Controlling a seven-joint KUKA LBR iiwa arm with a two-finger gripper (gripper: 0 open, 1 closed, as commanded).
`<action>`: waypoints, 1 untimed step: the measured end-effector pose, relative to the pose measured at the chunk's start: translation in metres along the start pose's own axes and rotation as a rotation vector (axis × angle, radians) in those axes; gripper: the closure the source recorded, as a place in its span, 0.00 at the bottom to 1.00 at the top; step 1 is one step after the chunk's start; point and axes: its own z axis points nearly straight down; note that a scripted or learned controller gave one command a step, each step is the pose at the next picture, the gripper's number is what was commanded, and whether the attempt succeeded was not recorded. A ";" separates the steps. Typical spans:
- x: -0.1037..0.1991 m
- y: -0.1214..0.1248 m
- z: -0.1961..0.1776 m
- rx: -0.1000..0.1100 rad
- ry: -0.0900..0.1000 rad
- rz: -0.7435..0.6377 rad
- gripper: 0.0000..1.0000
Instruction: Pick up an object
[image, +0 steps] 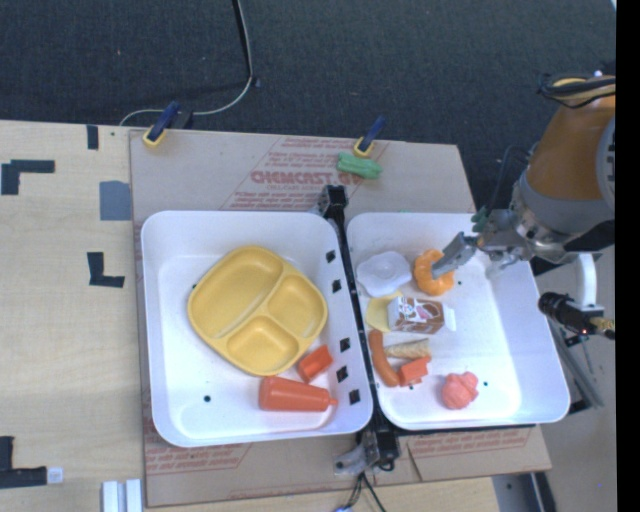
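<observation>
While the pincer (452, 253) hangs over the right shallow white plastic bin (520, 330), its tip sits just beside the orange ring-shaped toy (432, 272) directly below-left of it; whether it is spread or pressed together cannot be told.

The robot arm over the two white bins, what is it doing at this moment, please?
The arm reaches in from the right and has its pincer low over the right bin, right at an orange ring. Nothing looks lifted yet. Near the ring lie a white lid, a snack packet, a carrot and a pink toy. The left bin holds a yellow tray and two orange pieces.
</observation>
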 end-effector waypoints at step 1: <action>-0.015 0.051 0.093 0.003 -0.001 -0.002 0.00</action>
